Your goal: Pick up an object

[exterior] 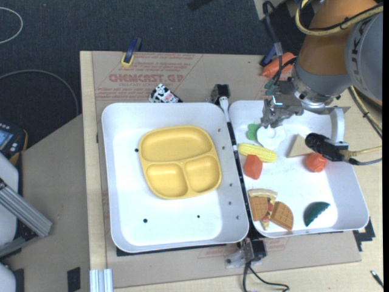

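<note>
While low over the right bin [346,190], hand [268,121] just above a white object [268,136], finger state impossible to tell.

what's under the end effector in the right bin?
The end effector hangs over the right bin's far left corner, above a white round piece and a green bit. A corn cob lies just in front. What sits directly beneath its tip is covered.

Bright, even overhead light, with soft short shadows under the yellow tray [180,161] and along the rims of the white bins [115,181]. The bins look nearly washed out, with mild glare. The orange band [331,26] on the arm shows a soft sheen. Focus is slightly soft throughout; small toys look grainy, perhaps from compression
</note>
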You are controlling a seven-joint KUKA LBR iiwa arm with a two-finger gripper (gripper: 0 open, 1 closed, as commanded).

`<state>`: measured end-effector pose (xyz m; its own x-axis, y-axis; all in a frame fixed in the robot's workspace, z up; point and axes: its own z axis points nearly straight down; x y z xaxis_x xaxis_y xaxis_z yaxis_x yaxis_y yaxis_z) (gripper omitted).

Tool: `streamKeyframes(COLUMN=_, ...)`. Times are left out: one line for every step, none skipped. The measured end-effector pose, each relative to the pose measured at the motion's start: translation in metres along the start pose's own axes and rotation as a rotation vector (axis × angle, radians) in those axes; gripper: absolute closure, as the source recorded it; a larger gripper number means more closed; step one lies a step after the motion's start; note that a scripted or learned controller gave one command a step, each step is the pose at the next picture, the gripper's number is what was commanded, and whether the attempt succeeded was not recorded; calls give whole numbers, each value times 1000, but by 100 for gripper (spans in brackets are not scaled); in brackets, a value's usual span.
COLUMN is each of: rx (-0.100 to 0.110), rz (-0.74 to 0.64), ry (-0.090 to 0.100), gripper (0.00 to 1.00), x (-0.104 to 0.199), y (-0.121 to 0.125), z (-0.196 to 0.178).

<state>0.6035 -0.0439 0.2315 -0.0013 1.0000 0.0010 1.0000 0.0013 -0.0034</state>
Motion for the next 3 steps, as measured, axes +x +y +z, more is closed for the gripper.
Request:
streamKeyframes(rx=1, rz=-1, ry=0, gripper=100, x=16, y=1, z=7)
streamKeyframes(rx=1, rz=3, ry=-1, gripper=100, x=3, y=6, z=17)
streamKeyframes(rx=-7, rz=2, ry=-2, gripper=100, x=-3, y=11, z=4)
